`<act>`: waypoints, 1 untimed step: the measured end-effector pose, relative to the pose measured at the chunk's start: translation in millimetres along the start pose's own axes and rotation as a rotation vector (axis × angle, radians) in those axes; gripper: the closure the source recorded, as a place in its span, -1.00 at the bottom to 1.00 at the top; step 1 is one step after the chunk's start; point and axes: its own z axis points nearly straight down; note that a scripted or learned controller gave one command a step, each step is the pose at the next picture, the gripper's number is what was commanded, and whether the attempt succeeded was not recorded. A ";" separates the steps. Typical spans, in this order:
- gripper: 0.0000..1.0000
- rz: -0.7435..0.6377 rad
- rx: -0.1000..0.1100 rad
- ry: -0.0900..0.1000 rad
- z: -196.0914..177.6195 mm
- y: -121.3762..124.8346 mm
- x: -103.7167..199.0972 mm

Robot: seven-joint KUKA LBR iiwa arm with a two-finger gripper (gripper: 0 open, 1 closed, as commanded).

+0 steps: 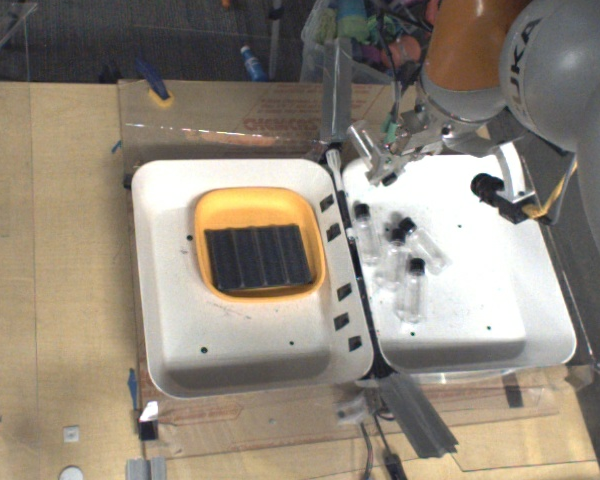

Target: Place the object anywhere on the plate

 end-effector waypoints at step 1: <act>1.00 -0.078 0.004 0.004 41.3 1.2 5.9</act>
